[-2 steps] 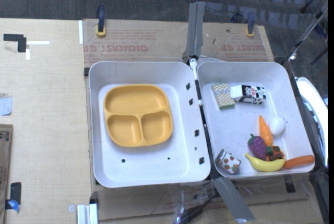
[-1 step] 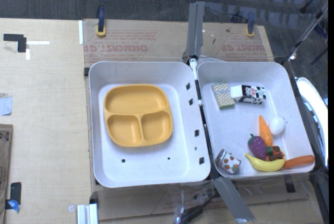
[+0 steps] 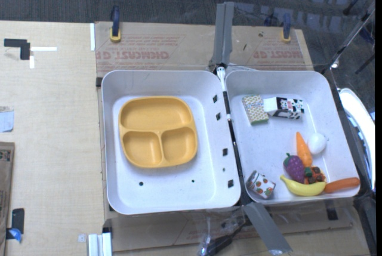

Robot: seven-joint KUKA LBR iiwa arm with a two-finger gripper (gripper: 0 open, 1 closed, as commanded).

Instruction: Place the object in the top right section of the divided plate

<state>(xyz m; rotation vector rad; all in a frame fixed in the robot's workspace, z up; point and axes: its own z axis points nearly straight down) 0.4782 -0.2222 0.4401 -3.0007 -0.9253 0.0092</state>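
Plainly, the yellow divided plate (image 3: 158,131) lies flat in the left bin (image 3: 119,189), a little above and left of that bin's middle. Its one wide compartment is on the far side and its two smaller ones are on the near side. Which toy the task means cannot be told. All the loose things lie in the right bin (image 3: 280,85), well apart from the plate. Near the far wall, a small patterned box (image 3: 255,110) sits just beside a black-and-white milk carton (image 3: 289,107) lying on its side. Lower down, an orange carrot (image 3: 303,149) points away from the camera and touches a white egg (image 3: 316,143) on its right. Near the bin's front right corner, a purple bunch of grapes (image 3: 292,166), a small red-and-dark toy (image 3: 314,175) and a yellow banana (image 3: 304,187) are crowded together and touching. A second carrot (image 3: 341,185) lies along the front wall at the banana's right tip. A small printed carton (image 3: 261,185) stands apart at the front left of this bin. A pale glossy curved shape (image 3: 356,111) runs just outside the right bin's right rim; whether it belongs to the arm cannot be told.
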